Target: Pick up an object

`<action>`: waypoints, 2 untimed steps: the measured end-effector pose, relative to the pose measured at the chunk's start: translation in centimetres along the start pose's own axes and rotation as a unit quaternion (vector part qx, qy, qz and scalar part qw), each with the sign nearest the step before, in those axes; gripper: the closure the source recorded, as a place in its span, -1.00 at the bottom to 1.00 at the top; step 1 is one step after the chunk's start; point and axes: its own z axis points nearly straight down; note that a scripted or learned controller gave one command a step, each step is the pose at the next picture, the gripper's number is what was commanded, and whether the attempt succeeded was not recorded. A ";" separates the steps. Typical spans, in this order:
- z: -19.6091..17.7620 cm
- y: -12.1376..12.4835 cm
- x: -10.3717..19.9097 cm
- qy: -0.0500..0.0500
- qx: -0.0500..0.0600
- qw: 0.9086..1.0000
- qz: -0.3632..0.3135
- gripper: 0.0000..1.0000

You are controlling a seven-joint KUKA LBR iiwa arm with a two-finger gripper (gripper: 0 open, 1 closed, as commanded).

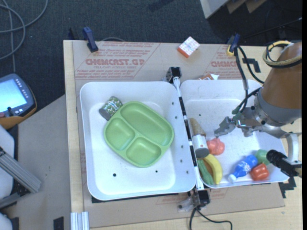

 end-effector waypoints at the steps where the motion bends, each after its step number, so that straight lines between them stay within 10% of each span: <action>1: 6.9 1.5 -0.1 0.001 0.003 1.000 0.000 -1.00; 2: 9.2 0.4 -0.7 -0.006 -0.008 1.000 0.002 -1.00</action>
